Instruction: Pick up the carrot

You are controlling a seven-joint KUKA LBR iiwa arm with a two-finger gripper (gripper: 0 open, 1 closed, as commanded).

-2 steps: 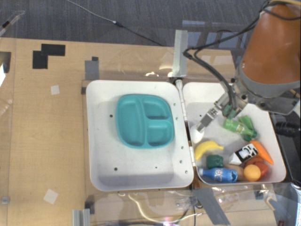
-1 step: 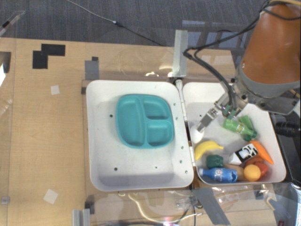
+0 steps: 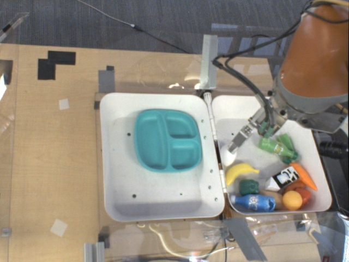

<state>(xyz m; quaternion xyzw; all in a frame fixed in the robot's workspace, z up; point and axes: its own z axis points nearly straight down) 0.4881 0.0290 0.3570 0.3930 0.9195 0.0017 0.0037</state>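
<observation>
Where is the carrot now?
The carrot lies in the right bin, near its right wall, just below the green toy and beside the black-and-white block.

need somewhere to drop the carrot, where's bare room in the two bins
Left bin: bare floor rings the teal divided plate, widest along the near edge. Right bin: far-left corner is bare. Its near half is crowded: banana, carrot, blue bottle, orange.

A single fixed camera hangs above the table (image 3: 49,162), looking down at a slant from the near edge; both white bins (image 3: 117,201) sit mid-frame at moderate range; the arm (image 3: 319,53) looms close at the right.
</observation>
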